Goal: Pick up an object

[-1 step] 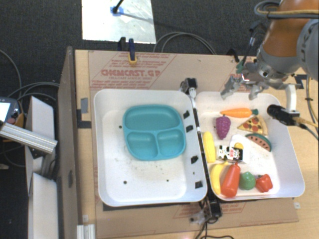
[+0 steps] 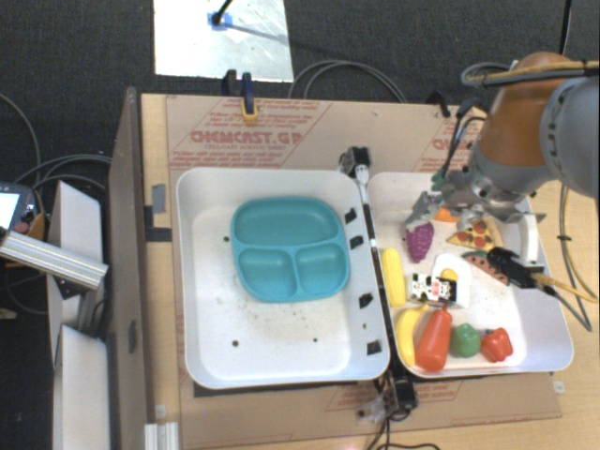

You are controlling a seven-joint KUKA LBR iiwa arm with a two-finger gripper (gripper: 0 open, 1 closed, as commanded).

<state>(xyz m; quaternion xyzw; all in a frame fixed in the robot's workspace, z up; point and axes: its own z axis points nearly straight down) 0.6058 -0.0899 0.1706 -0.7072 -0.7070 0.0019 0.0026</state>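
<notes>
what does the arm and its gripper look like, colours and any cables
The arm is a thick, rounded grey body with a broad orange band above the wrist. Thin dark cables run along that band. The gripper at its end is grey metal, smaller and more angular than the arm.

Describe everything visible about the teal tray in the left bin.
The teal tray is a rounded rectangular plate, seemingly plastic, with three compartments: one wide one along the far side and two smaller ones nearer the camera. It lies flat, right side up, slightly rotated, in the middle of the left bin, touching only the bin floor. Nothing sits in it.
</notes>
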